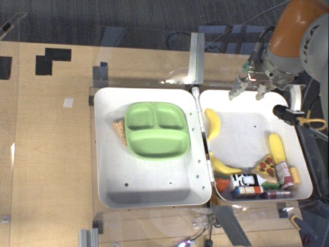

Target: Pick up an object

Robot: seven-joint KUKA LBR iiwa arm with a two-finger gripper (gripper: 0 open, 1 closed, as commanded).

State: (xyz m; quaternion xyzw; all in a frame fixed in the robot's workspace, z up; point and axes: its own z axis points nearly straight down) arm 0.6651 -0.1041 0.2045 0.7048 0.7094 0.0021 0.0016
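- 1 camera, fixed above the bench (46, 153), looks down at a slant.
- It stands far enough off to take in both bins whole, with the divider (200, 133) between them just right of centre.
- Left of the divider lies the left bin (149, 189), right of it the right bin (247, 122).
- Beyond the divider, dark floor (128, 9) crosses the top.
- The arm (295, 30) enters right of the divider.

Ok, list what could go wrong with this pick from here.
1. The gripper hangs open over the right bin's far rim; a straight descent might strike the rim rather than any object.
2. The corn cob, pizza slice and bottles crowd the near right corner, so the fingers could wedge or grab two things.
3. The upper banana lies against the divider, leaving little finger room.
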